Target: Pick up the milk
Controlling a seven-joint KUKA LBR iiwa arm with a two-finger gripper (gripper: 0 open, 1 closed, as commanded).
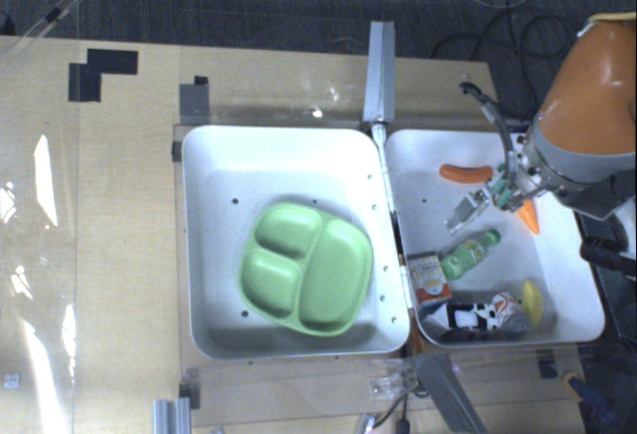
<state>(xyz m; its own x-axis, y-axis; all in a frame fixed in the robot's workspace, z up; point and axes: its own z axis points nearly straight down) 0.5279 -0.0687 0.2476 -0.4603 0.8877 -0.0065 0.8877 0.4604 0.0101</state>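
The milk (480,315) is a black-and-white patterned carton lying on its side along the front wall of the right bin (418,158). My gripper (470,210) hangs over the middle of that bin, tilted down to the left. It is well behind the milk and apart from it. Just in front of the gripper lies a green bottle (470,254). Nothing shows at the gripper's tip.
The right bin also holds an orange sausage-shaped piece (466,173) at the back, an orange piece (529,215) beside the wrist, a small red-and-white carton (426,275) and a yellow item (532,301) next to the milk. A green divided plate (307,269) lies in the left bin (224,173).
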